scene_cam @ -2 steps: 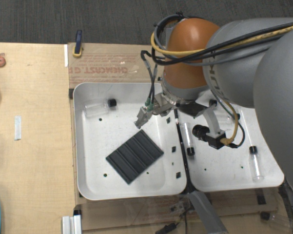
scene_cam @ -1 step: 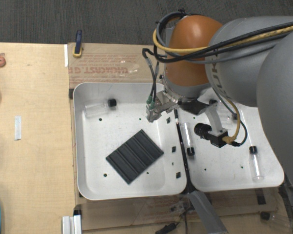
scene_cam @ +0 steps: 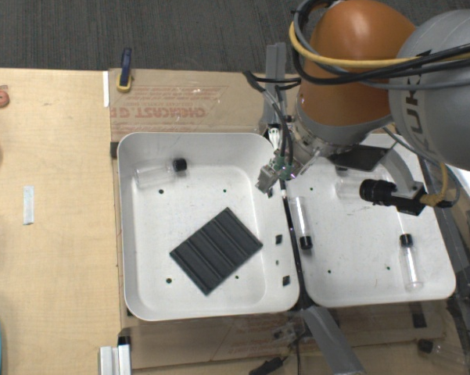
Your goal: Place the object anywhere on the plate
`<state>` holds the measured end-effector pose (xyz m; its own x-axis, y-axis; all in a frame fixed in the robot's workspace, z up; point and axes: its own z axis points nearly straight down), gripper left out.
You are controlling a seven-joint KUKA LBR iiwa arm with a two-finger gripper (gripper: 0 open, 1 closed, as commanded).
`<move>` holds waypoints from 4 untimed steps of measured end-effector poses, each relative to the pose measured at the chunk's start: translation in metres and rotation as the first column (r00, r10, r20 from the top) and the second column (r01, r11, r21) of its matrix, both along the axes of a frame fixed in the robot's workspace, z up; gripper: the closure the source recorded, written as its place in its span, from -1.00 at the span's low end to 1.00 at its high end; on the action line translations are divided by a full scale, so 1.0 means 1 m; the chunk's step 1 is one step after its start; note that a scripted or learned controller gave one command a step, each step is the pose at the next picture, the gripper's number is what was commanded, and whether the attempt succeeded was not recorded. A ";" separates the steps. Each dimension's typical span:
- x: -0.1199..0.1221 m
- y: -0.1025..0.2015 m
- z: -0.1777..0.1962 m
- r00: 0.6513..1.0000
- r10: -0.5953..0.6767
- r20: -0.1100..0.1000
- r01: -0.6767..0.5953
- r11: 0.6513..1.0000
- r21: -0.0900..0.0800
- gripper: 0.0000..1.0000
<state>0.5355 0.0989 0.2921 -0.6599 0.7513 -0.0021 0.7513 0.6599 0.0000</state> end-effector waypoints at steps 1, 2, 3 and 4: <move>-0.038 0.027 0.039 0.997 0.082 0.000 -0.082 0.997 0.000 1.00; -0.057 0.122 0.119 0.976 0.216 -0.001 -0.216 0.976 0.000 1.00; 0.025 0.129 0.021 0.822 0.569 -0.002 -0.569 0.822 0.001 1.00; 0.027 0.127 0.030 0.826 0.564 0.000 -0.564 0.826 0.000 1.00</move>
